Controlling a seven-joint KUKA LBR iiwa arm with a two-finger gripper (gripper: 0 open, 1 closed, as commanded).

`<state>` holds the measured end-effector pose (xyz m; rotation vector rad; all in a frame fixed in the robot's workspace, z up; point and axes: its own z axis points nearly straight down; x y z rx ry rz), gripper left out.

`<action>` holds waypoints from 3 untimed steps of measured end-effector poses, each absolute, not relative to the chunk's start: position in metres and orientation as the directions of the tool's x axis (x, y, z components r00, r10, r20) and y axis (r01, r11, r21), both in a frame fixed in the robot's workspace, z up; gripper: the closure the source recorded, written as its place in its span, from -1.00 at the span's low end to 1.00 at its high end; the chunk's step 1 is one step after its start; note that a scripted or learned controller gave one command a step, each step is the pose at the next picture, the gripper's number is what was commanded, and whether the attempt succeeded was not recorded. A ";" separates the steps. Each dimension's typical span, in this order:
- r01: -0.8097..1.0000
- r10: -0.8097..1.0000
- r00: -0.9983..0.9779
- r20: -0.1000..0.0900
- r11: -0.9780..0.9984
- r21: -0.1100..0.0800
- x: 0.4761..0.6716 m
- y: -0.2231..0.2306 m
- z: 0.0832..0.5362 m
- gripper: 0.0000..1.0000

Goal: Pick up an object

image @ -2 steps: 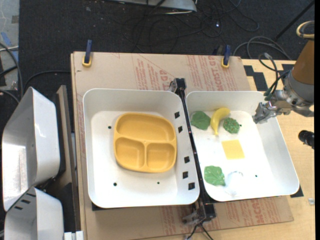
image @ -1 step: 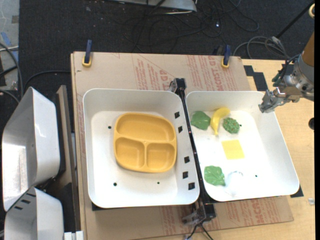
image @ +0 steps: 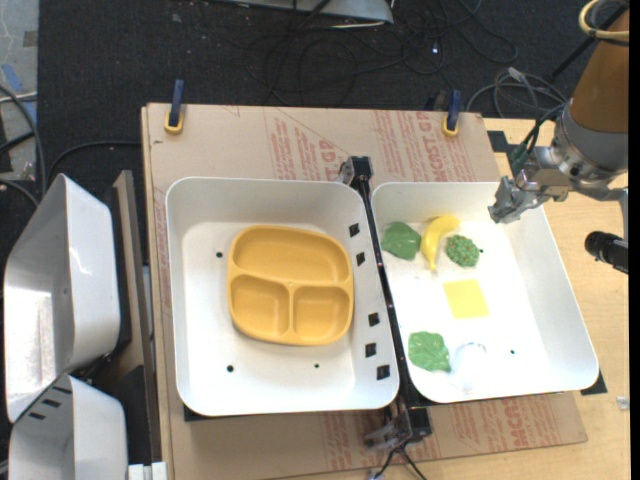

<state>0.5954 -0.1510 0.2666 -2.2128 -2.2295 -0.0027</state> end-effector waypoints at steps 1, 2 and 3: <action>1.000 1.000 -0.009 0.001 0.009 0.001 0.604 -0.103 0.270 1.00; 1.000 1.000 -0.009 0.002 0.009 -0.001 0.616 -0.043 0.255 1.00; 1.000 1.000 -0.008 0.002 0.008 0.001 0.621 0.003 0.256 1.00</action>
